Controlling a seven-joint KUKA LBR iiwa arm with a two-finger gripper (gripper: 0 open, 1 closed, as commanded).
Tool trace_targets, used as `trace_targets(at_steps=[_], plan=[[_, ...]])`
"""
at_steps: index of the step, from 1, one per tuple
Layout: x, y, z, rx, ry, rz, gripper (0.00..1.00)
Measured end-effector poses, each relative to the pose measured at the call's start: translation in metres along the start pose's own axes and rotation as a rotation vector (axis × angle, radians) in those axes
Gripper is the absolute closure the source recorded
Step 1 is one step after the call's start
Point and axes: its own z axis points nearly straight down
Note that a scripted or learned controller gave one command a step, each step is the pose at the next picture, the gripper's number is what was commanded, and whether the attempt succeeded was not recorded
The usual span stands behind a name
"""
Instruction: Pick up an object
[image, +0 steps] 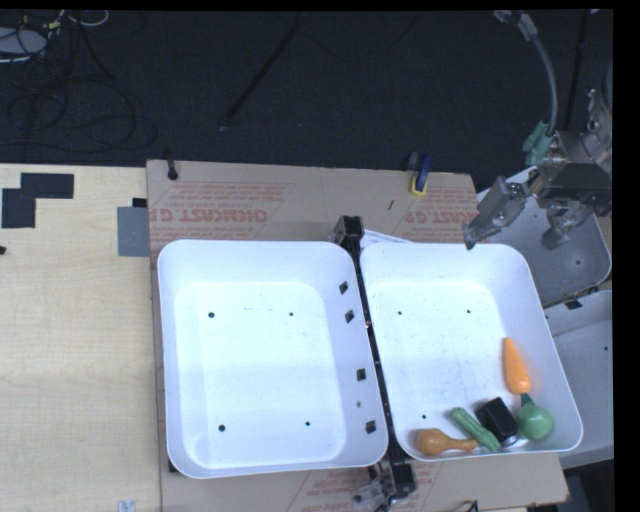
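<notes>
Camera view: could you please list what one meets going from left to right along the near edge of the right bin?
Orange gourd-shaped toy → green stick → black block → green ball.

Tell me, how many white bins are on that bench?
2: the left bin and the right bin, side by side; small objects lie in the right one's near right corner.
</notes>
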Motion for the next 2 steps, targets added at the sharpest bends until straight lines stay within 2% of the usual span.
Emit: trace_targets(at_steps=[1, 2], plan=[[0.0693, 0.0007, 0.0026, 0.004, -0.001, 0.001, 0.00], [0.0670, 0.0012, -0.0072, 0.007, -0.002, 0.003, 1.00]])
